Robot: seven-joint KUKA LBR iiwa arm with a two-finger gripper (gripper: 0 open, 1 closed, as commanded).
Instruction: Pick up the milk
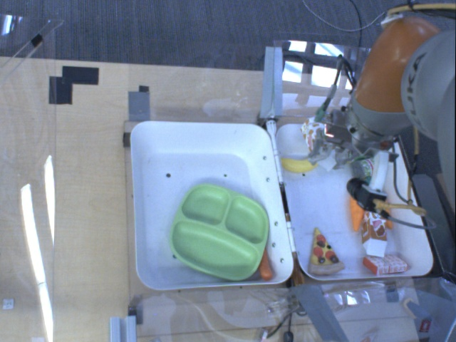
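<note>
The end effector (322,140) hangs low over the far end of the right bin (299,212), just above a banana (298,165); I cannot tell its state. The milk (375,235) stands near the right wall, beside a pizza slice (324,251). The left bin (153,191) holds 1 green plate (219,230).

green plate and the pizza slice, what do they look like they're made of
The green plate looks like moulded plastic with a matte to slightly satin finish: one even colour, rounded edges, three pressed-in compartments. The pizza slice is probably a plastic or rubber toy: flat solid colours and a smooth surface, though it is too small to be sure.
</note>
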